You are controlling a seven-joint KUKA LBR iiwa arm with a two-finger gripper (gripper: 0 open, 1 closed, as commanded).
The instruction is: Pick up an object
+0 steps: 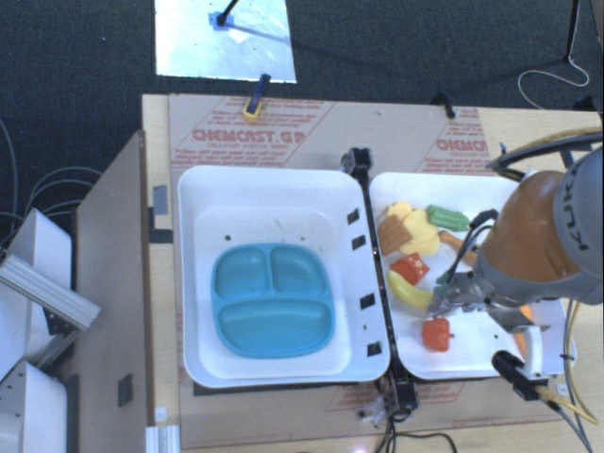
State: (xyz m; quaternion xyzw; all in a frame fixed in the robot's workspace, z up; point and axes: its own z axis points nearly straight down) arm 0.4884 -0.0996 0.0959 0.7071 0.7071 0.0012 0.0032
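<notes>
The right bin (pixel 406 364) holds several toy foods. A red tomato-like piece (pixel 435 334) lies near the front, with a yellow banana (pixel 409 293) and a red pepper piece (pixel 409 269) to its upper left. A brown piece (pixel 394 233), pale yellow pieces (pixel 421 223) and a green piece (pixel 448 218) sit at the back. My gripper (pixel 444 302) is low in this bin, just above the red tomato-like piece and right of the banana. The arm's orange band (pixel 528 234) hides the bin's right part.
The left bin (pixel 198 253) holds a blue divided tray (pixel 274 298). A black divider with clips (pixel 376 253) runs between the two bins. A yellow-handled tool (pixel 255 102) lies on the cardboard behind the bins.
</notes>
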